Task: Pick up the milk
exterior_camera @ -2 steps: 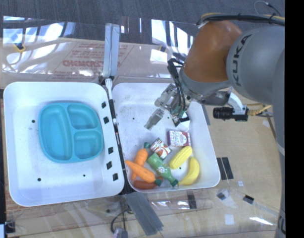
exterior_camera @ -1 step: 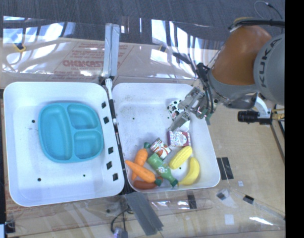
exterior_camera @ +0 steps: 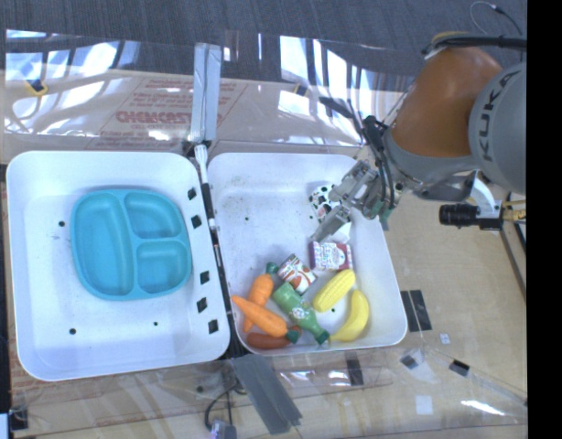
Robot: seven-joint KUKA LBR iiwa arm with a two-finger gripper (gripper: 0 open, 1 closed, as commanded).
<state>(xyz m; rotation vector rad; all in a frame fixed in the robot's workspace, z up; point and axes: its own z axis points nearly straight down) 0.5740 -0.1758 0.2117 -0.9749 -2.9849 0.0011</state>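
Scanning from the left, we see the left bin (exterior_camera: 43, 337) holding a blue divided tray (exterior_camera: 132, 243), lying flat and well apart from the action. Behind both bins, a sheet on the table (exterior_camera: 464, 337) carries faint reddish print; we think it reads "CHICKCAST" or similar, but it is too washed out to be sure.

In the right bin (exterior_camera: 253, 186), a heap of toy food sits toward the near side: a carrot (exterior_camera: 260, 315), a green bottle (exterior_camera: 297, 311), a small red-and-white can (exterior_camera: 296, 273), a corn cob (exterior_camera: 333, 290) and a banana (exterior_camera: 354, 315). Just behind the corn lies a red-and-white carton (exterior_camera: 330, 255), its label unreadable to us. Near the far right wall of that bin is a black-and-white cow-patterned item, which we take to be the milk (exterior_camera: 319, 196).

The tool (exterior_camera: 340, 216) hangs just beside the milk, between it and the carton, its fingers slightly parted with nothing visible between them. On the arm's grey casing at the right we read "KUK", part of KUKA.

We judge the task barely begun: the milk rests in the bin, ungrasped, with closing and lifting left to do.
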